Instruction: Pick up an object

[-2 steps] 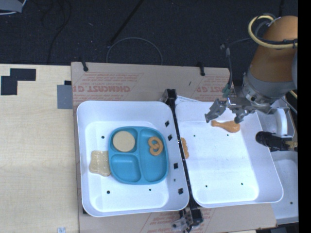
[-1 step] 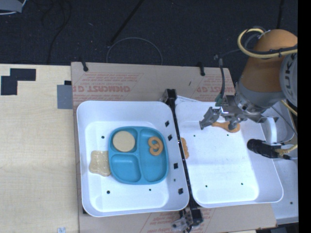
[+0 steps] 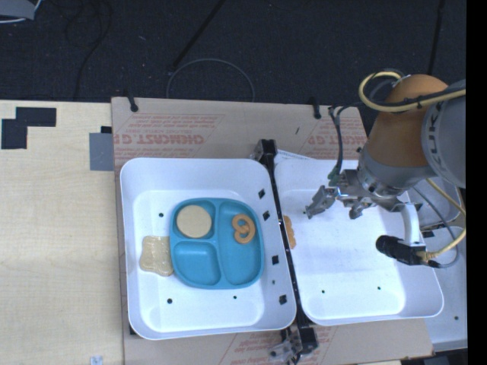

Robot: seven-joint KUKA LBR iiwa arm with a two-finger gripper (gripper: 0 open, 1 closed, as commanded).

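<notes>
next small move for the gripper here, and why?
Probably translate left and slightly down toward the small tan piece at the right bin's left wall. The gripper hovers over that bin's upper left, holding nothing, and this piece is the nearest object. The other items sit on or beside the blue tray in the left bin.

tray [image 3: 199, 268] in left bin [image 3: 144, 310], hand [image 3: 338, 204] over right bin [image 3: 358, 303]
</notes>
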